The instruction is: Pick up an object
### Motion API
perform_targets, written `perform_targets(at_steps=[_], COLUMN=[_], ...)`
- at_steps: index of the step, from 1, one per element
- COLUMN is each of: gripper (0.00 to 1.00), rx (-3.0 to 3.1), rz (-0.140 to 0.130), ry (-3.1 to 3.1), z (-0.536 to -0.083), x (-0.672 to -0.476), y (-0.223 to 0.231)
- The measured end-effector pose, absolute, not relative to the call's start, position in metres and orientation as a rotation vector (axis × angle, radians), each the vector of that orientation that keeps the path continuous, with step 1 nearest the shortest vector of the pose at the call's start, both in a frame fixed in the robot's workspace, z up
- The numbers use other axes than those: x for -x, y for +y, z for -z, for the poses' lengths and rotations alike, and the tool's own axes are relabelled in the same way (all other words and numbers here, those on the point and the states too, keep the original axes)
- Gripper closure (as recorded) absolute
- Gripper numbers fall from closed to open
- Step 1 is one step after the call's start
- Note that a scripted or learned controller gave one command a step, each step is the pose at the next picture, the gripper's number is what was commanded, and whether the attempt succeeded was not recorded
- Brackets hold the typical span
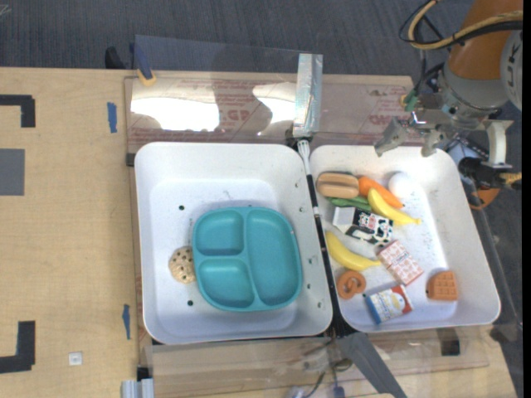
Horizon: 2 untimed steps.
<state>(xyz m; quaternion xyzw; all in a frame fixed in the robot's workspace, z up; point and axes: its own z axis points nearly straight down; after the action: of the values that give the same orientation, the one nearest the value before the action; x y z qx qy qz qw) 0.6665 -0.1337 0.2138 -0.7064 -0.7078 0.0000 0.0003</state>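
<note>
1. The tool (409, 136) is seen at the far right corner of the right bin (477, 247), above its rim; two grey fingers are splayed apart, with nothing between them.
2. The arm (485, 48) is cut off by the upper right edge, so only its orange band and wrist are shown.
3. In the right bin, a hot dog (337, 185), a carrot (382, 196), a white egg-like ball (401, 184), two bananas (352, 254), a black-and-white carton (371, 225), a pink packet (401, 263), a pretzel (351, 284), a blue-and-white box (387, 303) and a waffle (442, 286) are crowded together.
4. A green item beneath the hot dog is mostly covered and cannot be identified.
5. In the left bin (158, 181), a teal divided plate (246, 257) is laid, with a cookie (182, 264) touching its left edge and partly hidden by it.
6. The worktop (58, 222) is marked with black and blue tape.
</note>
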Motion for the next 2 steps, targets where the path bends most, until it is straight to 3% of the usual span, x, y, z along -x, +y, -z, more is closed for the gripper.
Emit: perform_targets(at_steps=[1, 2], gripper=[0.0, 1.0], rx=[2.001, 2.002], rz=[0.005, 0.008], ry=[-2.427, -2.431], z=[-0.088, -0.099], x=[-0.668, -0.67], y=[-0.113, -0.113])
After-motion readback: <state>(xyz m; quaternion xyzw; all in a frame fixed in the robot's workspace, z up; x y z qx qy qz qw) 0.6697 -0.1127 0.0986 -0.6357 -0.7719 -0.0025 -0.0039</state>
